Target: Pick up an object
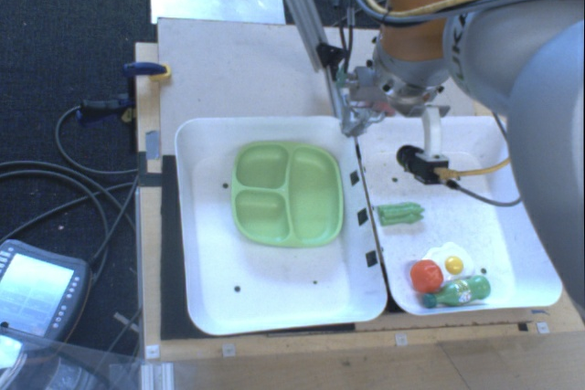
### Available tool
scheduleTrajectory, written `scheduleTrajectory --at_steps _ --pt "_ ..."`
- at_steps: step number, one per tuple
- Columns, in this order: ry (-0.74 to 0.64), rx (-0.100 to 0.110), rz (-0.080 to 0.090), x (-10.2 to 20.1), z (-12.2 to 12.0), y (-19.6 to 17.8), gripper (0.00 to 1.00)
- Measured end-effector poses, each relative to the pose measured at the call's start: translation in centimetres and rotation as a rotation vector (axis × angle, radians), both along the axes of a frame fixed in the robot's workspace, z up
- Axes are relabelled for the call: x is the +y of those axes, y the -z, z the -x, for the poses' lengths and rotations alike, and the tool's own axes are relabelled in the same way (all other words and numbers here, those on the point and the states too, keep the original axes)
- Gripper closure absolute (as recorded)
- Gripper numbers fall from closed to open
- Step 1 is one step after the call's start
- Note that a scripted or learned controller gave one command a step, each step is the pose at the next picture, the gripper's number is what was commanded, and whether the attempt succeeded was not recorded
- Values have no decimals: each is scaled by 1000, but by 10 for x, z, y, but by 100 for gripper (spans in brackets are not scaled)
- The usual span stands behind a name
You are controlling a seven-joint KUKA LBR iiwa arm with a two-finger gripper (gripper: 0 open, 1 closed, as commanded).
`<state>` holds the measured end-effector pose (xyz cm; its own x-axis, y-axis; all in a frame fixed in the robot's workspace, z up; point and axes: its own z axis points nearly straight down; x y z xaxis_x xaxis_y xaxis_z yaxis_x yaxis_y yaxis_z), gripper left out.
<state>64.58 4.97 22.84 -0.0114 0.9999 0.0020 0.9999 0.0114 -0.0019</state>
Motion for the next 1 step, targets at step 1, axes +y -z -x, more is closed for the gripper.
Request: scheduleTrajectory --at_steps 1 --pt "0 -1 0 43 16 -8 100"
